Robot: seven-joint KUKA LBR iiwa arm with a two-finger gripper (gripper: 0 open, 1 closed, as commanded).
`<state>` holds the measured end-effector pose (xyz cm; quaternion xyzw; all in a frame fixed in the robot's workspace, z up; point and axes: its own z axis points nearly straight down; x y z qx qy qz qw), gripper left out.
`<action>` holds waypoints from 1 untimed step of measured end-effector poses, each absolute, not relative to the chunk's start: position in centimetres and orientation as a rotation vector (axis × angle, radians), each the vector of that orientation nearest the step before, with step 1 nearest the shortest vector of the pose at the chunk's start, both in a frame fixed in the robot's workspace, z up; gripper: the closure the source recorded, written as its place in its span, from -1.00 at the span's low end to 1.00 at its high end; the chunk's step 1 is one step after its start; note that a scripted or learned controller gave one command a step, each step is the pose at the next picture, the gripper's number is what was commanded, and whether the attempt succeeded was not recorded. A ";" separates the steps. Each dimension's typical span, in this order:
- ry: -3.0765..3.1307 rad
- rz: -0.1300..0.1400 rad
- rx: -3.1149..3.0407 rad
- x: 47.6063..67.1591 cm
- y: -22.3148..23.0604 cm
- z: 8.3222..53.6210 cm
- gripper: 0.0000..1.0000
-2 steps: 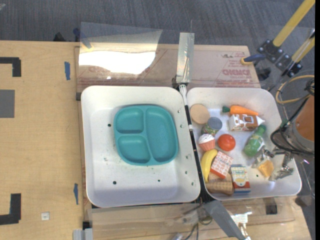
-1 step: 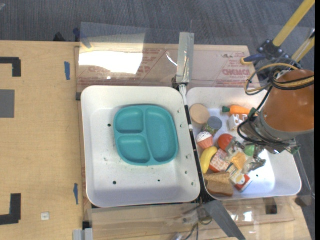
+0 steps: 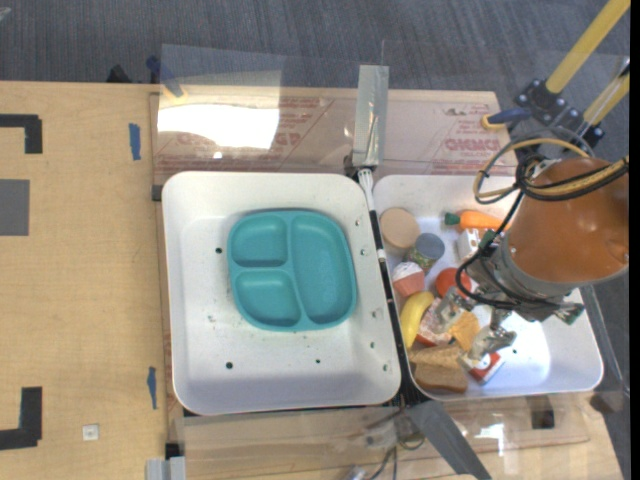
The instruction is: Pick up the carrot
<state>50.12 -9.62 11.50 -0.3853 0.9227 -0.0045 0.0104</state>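
While the arm (image 3: 560, 228) hangs low over the right bin (image 3: 575, 363), the carrot (image 3: 478, 220) lies untouched at that bin's far side, an orange piece with a green end just left of the orange band, resting on the bin floor beside a round tan disc (image 3: 399, 228) and a small grey one (image 3: 428, 246). Nearer the front, the pincer (image 3: 487, 336) sits down among a heap of toy food, with a yellow banana (image 3: 413, 315) and a slice of bread (image 3: 440, 374) close by; whether it is spread or closed I cannot tell, since clutter and wrist hide it. Nothing orange is visibly clasped, so I judge the pick not yet done: reaching the carrot, closing on it and lifting all remain. To the left, the other bin (image 3: 190, 298) carries a teal divided plate (image 3: 293, 269).
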 end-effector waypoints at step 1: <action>2.577 -0.032 -1.757 51.3 -9.8 10.7 1.00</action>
